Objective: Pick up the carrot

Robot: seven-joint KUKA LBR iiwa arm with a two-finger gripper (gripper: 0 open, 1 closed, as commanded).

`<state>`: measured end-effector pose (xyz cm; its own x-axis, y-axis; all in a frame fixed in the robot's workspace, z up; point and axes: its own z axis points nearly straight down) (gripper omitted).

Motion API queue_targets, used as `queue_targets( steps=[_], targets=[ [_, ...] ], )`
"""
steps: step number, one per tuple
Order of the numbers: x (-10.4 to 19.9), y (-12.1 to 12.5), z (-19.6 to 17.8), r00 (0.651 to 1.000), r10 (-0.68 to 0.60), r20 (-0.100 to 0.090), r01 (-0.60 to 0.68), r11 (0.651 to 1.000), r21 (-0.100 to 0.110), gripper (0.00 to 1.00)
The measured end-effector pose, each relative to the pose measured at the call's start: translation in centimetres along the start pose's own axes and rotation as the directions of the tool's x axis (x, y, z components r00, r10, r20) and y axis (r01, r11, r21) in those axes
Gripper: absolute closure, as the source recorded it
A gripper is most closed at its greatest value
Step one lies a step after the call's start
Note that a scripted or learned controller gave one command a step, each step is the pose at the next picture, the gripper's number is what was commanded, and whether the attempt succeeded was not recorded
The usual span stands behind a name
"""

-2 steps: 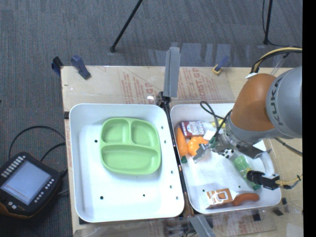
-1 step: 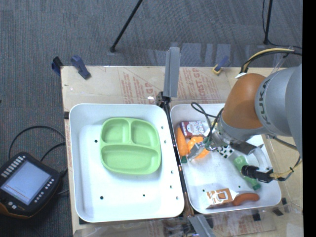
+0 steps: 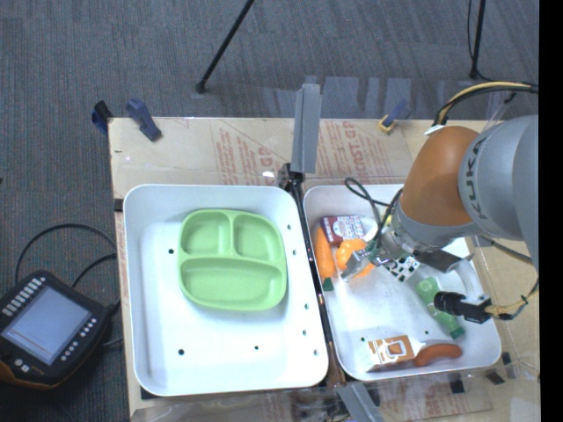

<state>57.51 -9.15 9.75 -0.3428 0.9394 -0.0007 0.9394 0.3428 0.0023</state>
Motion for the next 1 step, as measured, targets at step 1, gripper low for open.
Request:
queue_targets(
  steps=[1],
  targets=[
    [0.86, 7.21, -9.02, 0.984, 0.178, 0.000, -0.178, 0.984, 0.003, 1.00]
  ],
)
